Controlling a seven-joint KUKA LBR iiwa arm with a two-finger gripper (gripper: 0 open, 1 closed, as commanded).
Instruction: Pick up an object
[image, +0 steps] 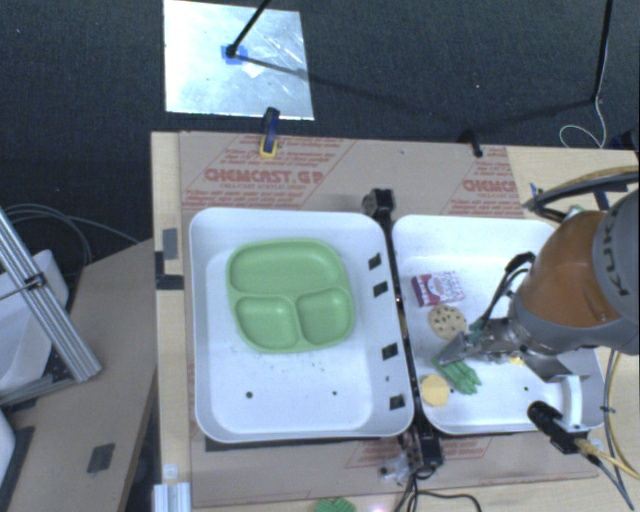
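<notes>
In the right bin (500, 240) lie a red-and-white packet (438, 289), a round speckled cookie (446, 320), a green leafy toy (462, 375) and a small yellow piece (434, 390). My gripper (458, 350) hangs low over the bin's near left part, just above the green toy and below the cookie. Whether anything sits in it cannot be made out. The grey arm with its orange band (565, 275) comes in from the right and hides part of the bin floor.
The left bin (215, 400) holds a green divided plate (290, 295). A black divider with clips (392, 300) runs between the bins. Cardboard lies under both bins. A silver sheet (238, 58) lies at the back, and a metal frame (40, 310) stands at left.
</notes>
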